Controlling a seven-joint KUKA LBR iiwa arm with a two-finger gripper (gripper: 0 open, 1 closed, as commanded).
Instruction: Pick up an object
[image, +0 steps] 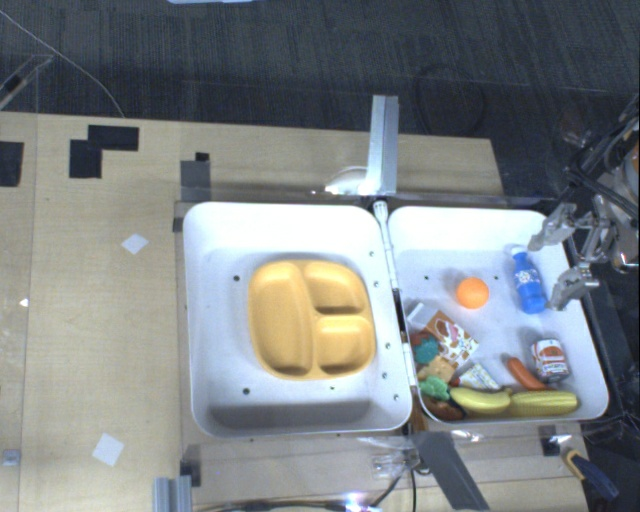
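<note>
**Gripper hanging open at right bin's upper right, blue bottle just left of the fingers**

Left bin (210, 330) is holding one item: a yellow sectioned tray (308, 318), lying flat at its centre.

Right bin (440, 235) is holding the clutter. An orange ball (472, 292) is sitting near the middle. A blue bottle (528, 281) is lying toward the upper right. A small can (549, 359) and an orange carrot-like piece (521, 373) are lying at lower right. A banana (478, 401) and a yellow corn-like piece (544, 402) are resting along the bottom wall. A printed packet (449, 340) and small mixed toys are crowding the lower left corner.

Gripper (566, 257) is hovering over the right bin's upper right edge, fingers (551, 229) spread apart, nothing between them. The bottle is lying just left of the gap, between the two fingertips in height; contact cannot be judged.
</note>
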